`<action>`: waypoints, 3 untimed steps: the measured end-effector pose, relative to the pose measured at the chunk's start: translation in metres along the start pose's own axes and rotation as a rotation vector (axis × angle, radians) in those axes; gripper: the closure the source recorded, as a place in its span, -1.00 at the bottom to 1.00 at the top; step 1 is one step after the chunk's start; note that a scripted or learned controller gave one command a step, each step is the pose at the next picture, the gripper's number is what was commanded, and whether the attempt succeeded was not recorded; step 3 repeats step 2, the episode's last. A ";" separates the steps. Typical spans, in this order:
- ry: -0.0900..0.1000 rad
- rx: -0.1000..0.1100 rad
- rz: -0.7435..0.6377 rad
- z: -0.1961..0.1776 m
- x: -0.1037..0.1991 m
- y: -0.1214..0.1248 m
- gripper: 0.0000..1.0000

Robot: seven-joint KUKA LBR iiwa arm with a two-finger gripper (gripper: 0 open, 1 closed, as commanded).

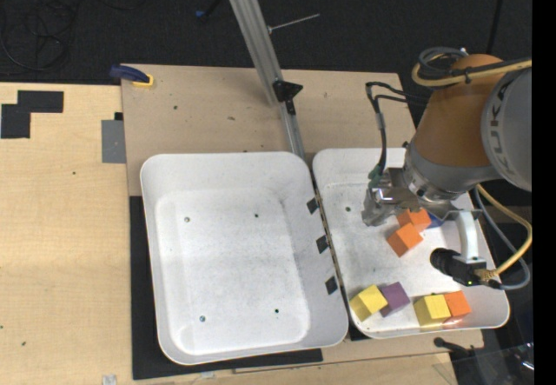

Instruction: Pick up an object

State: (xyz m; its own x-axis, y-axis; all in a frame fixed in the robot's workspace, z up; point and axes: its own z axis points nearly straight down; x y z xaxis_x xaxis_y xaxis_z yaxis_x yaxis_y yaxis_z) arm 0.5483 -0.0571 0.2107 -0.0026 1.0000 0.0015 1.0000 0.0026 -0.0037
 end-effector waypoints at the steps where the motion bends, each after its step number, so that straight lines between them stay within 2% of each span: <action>1: 0.002 0.002 -0.003 -0.001 0.061 -0.014 1.00; 2: 0.001 0.002 -0.002 -0.005 0.114 -0.039 1.00; 3: 0.001 0.002 -0.002 -0.005 0.114 -0.039 1.00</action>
